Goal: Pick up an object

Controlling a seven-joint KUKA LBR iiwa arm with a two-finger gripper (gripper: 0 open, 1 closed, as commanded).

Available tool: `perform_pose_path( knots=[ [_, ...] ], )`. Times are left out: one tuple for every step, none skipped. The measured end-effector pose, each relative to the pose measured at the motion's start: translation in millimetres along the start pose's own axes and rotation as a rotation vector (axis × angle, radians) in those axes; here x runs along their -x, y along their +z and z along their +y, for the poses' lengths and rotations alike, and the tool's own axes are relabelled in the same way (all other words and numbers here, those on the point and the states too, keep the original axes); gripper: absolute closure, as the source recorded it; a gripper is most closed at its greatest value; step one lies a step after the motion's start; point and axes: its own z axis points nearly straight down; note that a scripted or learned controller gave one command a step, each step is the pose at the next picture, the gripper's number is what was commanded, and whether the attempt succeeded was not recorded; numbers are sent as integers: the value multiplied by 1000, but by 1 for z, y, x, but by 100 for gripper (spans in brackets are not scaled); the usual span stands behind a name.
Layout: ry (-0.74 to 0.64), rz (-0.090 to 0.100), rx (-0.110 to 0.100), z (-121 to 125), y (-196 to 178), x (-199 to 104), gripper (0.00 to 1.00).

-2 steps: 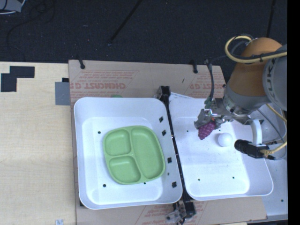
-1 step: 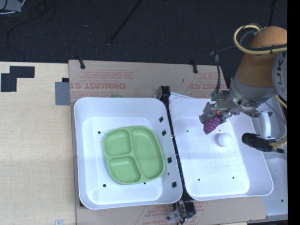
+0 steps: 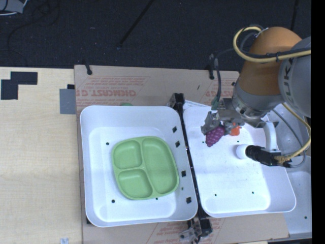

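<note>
The surface [image 3: 35,151] is pale wood. A big sheet of brown cardboard [image 3: 132,85] with red letters lies on it. Behind the surface the floor [image 3: 127,24] is dark, and some thin cables [image 3: 15,4] lie there. On the wood at the left there are flat black shapes [image 3: 18,83] and a small grey square [image 3: 66,100].

Two white bins sit side by side on the cardboard, touching in the middle. Black clips [image 3: 177,101] show along the line where they meet. The left bin [image 3: 96,121] holds a green plate [image 3: 144,168] with three parts. The plate lies flat near the middle of that bin.

The arm [image 3: 264,70] is grey with a big orange part. It comes in from the right and bends down over the back of the right bin [image 3: 244,197].

The claw [image 3: 214,122] hangs over the back left part of the right bin. A purple bunch [image 3: 215,135], bumpy like grapes, is right at the tip of the claw and looks like it is touching it. I cannot tell how far open the claw is, or if it has hold of the bunch.

A small orange thing [image 3: 234,131] is just beside the bunch, on its right. The claw hides part of it, so I cannot tell what it is. A small white round thing [image 3: 240,150] lies on the bin floor a bit nearer the front. It is hard to see on the white bin.

The top of the purple bunch is hidden by the claw. I cannot tell if the bunch rests on the bin floor or is lifted off it.
</note>
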Motion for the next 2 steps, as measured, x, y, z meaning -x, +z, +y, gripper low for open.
perform_pose_path(
  knots=[
    [-1, 1, -2, -5, 16, -56, 100],
    [-1, 1, -3, -16, 29, -106, 100]
  ],
)
